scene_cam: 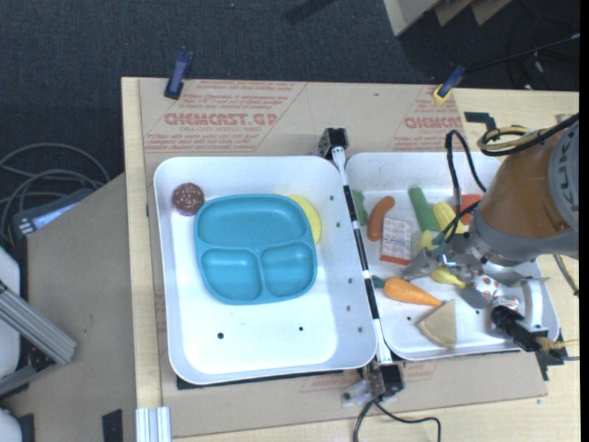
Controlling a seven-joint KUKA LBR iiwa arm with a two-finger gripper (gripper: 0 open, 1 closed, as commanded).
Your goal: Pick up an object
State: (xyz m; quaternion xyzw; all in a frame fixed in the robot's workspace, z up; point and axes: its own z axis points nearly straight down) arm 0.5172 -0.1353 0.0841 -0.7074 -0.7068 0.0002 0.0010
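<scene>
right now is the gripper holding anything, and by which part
It cannot be told. The gripper is down in the right bin among the toy foods, near the carrot, and nothing shows clearly between it.

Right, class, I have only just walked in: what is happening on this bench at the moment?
A robot arm reaches in from the right over the right bin, which holds a heap of toy food. Its gripper is down among the pieces, just above the carrot and left of the bread wedge; nothing is seen between its fingers. The left bin holds a blue tray, a yellow piece half under it, and a brown donut.
</scene>
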